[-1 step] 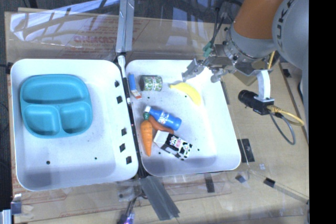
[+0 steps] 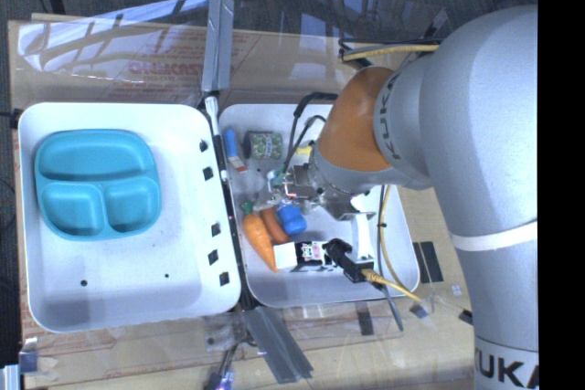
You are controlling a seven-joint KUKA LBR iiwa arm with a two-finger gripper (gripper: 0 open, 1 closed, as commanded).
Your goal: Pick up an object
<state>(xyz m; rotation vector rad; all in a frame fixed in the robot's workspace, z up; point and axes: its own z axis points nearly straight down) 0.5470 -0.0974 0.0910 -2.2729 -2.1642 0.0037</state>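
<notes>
Two bins on my worktop here, and I'm parked low over the right bin (image 2: 402, 274), since that's where all the small stuff sits. The left bin (image 2: 119, 288) just carries a teal divided tray (image 2: 96, 183), too big for me, I'd guess. My claw (image 2: 294, 189) is down among the clutter, but my own wrist blocks the tips, so I can't tell whether it's spread or pinching anything. Closest candidates: a blue cylinder (image 2: 292, 220) right under the claw, practically touching, and an orange carrot (image 2: 259, 239) lying beside the cylinder toward the left bin. A white box (image 2: 285, 255) sits just past the carrot's far end. Looks like the cylinder's my target.
</notes>
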